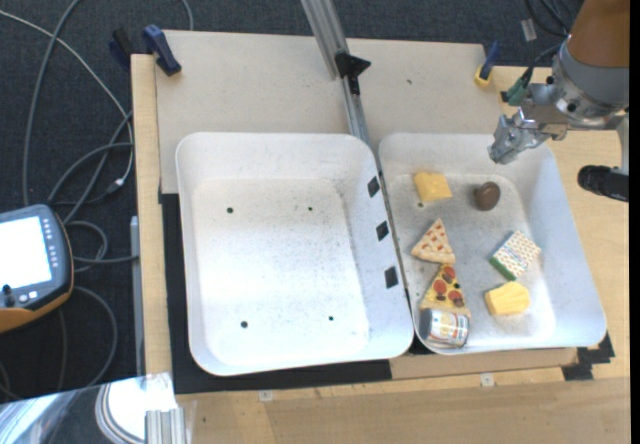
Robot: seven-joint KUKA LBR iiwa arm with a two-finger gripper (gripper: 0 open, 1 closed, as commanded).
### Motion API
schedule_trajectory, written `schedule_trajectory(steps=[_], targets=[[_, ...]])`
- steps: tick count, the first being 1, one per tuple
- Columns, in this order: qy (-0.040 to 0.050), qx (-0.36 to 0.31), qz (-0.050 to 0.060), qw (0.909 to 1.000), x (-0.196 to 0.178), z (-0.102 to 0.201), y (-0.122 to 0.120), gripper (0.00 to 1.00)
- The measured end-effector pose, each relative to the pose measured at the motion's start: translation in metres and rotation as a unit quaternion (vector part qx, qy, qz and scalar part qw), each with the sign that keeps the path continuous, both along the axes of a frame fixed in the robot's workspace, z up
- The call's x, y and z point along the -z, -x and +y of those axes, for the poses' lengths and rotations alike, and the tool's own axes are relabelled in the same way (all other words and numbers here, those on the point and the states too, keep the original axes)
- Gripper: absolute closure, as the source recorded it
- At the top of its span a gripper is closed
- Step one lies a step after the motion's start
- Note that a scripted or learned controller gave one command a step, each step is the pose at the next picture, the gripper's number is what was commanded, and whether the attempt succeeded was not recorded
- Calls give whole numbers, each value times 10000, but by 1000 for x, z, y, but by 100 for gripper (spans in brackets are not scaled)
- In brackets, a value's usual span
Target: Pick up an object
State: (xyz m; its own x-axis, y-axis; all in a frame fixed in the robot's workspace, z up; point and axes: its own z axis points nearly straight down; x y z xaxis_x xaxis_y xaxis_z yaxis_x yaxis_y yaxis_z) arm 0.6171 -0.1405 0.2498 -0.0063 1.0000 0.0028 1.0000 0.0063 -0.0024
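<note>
Grey metal at the arm's end is hanging over the upper right corner of the right bin (560,232), and the pincer (505,147) is pointing down and toward the left. Whether it is parted or closed I cannot tell at this size; nothing is showing between its tips.

Closest to it, the small brown round piece (486,196) is lying just below and slightly left of the tips, near but apart from them. I judge this the likeliest pick, since a short drop would be bringing the pincer onto it. Being round, it is offering no long axis to line up with.

Further left, a yellow block (432,186) is resting beside it. Lower down, two pizza-slice toys (434,244) (445,286) are pointing roughly up the bin, with a patterned green block (515,254), a yellow wedge (507,299) and a small can (446,328) near the front rim.

Beyond these, the left bin (200,262) is sitting on the desk (250,82).
</note>
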Motion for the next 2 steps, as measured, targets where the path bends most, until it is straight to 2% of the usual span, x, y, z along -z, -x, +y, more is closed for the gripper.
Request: schedule_trajectory(steps=[2], targets=[[-4, -3, 11, 10000, 13, 108, 5, 100]])
